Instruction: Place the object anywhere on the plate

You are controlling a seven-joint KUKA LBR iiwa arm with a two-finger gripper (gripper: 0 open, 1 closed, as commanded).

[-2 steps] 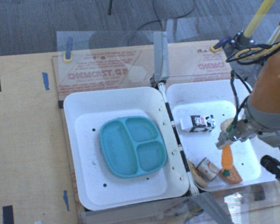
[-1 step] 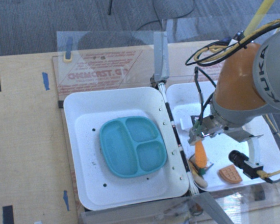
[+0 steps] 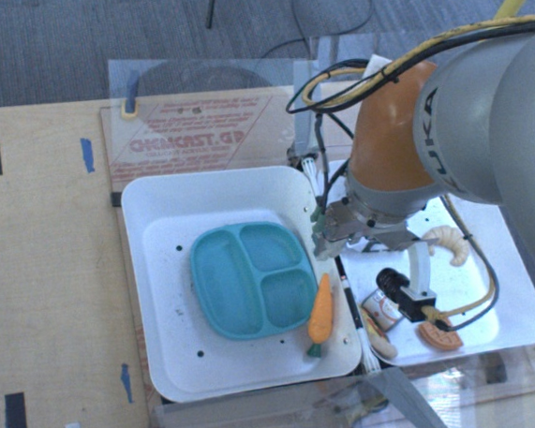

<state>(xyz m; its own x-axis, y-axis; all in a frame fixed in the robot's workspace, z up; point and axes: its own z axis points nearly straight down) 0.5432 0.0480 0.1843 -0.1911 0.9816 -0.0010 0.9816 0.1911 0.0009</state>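
Arm (image 3: 496, 92) was bulky, smooth grey; black lettering (image 3: 427, 138) on shell. Orange band (image 3: 388, 145) was wide, glossy. Yellow cable (image 3: 476, 34) and black cables (image 3: 331, 87) ran alongside. Gripper (image 3: 337, 232) was dull grey metal.

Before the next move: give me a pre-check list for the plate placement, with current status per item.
1. Plate lies flat in the left bin: ok.
2. Carrot on plate: not ok. It lies on the bin floor beside the plate's right rim.
3. Gripper above plate: not ok. It hangs over the left bin's right wall.
4. Object in gripper: cannot tell, the wrist hides it.
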